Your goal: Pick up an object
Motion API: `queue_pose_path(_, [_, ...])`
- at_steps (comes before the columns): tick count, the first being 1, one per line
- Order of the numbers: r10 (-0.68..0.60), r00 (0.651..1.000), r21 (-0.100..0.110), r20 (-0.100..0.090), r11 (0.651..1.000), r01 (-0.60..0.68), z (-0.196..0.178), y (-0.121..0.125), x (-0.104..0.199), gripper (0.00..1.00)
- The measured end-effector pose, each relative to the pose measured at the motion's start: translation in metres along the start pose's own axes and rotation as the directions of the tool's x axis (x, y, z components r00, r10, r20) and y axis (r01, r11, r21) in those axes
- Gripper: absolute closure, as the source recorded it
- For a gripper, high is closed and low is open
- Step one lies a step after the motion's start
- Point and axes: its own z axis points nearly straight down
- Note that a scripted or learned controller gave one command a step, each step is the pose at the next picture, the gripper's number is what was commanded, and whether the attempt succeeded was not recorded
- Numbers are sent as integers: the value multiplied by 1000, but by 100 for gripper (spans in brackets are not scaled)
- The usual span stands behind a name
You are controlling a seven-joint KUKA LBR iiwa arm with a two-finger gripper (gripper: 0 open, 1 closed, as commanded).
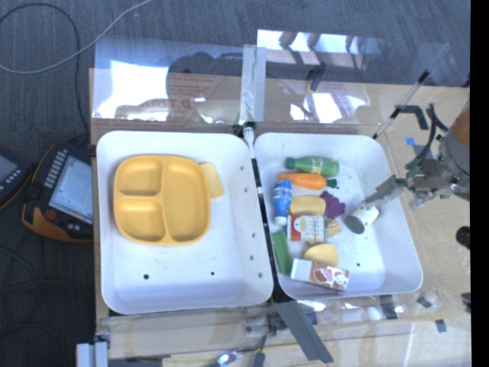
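Seen from above at a slant, a desk (443, 281) carries two shallow white bins side by side. The left bin (153, 281) holds a yellow divided plate (162, 199) with three compartments, lying flat toward its upper left. The right bin (397, 258) holds a cluster of small toy groceries along its left half: a green bottle (312, 164) at the top, an orange carrot (301, 180) just below it, a blue and white bottle (282, 199), a yellow piece (307, 204), a purple piece (332, 203), a red and white packet (309, 227), a green stick (280, 251) against the left wall, a yellow wedge (322, 252), and a small carton (321, 274) near the front. The arm reaches in from the right, and its pincer (356, 220) sits low in the right bin, just right of the cluster, beside the purple piece. Whether the pincer is open or closed cannot be told.
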Motion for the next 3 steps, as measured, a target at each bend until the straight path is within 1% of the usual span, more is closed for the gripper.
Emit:
queue_pose_path(1, [-160,987,-19,9,987,160,133,30,23,0])
queue_pose_path(2, [-46,999,-49,11,998,47,144,69,10,0])
queue_pose_path(3, [-5,1000,-57,19,998,6,147,118,10,0])
